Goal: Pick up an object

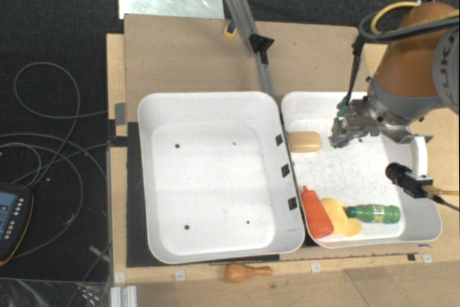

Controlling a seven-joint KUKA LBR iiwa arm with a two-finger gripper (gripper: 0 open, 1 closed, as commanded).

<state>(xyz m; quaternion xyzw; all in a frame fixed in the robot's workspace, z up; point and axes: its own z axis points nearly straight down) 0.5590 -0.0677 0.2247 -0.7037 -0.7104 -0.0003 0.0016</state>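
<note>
A grey robot arm with a broad orange band (413,47) reaches in from the right over the right-hand shallow white plastic bin (424,230), its dark metal two-finger gripper (343,134) hanging above the bin's speckled floor near the upper left corner. From this angle it cannot be told whether the jaws are apart or together, and nothing is seen between them. Just to the gripper's left lies a tan, rounded rectangular block (305,141), soft-edged like a sponge or bar of soap, close against the bin's left wall. Along the near side of the same bin sit three items packed together: an orange-red plastic squeeze bottle with a pointed nozzle (316,212), a glossy yellow lumpy toy (339,216) touching it, and a green bottle lying on its side with a pale label (374,213). The left-hand white bin (154,111) shows a smooth moulded floor. On the wooden bench (187,54) in front of the bins rests a small brown pear-shaped object (244,271).
</note>
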